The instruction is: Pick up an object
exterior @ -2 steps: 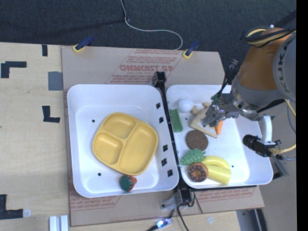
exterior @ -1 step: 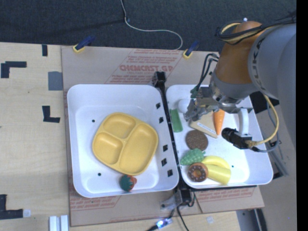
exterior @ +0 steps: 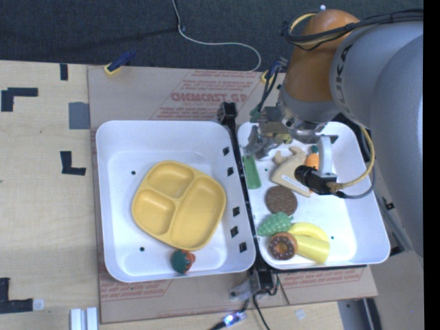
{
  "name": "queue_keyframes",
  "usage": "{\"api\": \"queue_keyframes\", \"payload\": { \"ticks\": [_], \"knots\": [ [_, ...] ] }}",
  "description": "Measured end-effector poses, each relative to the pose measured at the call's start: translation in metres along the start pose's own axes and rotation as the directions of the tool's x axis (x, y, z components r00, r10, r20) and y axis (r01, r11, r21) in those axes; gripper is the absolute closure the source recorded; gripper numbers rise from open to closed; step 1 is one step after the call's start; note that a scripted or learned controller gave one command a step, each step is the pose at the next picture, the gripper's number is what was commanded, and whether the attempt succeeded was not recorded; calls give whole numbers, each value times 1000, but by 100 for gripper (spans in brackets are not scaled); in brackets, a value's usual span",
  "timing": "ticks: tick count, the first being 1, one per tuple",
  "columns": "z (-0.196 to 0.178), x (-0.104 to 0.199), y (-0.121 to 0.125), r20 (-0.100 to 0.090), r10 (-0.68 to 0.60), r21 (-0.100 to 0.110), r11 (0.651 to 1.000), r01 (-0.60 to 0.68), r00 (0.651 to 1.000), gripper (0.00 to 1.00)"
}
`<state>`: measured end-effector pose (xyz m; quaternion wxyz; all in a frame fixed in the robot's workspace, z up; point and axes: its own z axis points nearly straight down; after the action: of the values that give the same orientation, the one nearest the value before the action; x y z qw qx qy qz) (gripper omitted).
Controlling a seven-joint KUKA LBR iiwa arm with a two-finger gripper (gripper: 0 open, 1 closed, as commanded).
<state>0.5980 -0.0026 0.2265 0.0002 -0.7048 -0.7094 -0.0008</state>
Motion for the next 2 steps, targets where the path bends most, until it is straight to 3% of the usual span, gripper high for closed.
{"api": "queue_keyframes", "payload": {
  "ticks": [2],
  "knots": [
    [4, 71, 54, 0, 2, 0, 1000, -2, 1000, 100]
  ]
}}
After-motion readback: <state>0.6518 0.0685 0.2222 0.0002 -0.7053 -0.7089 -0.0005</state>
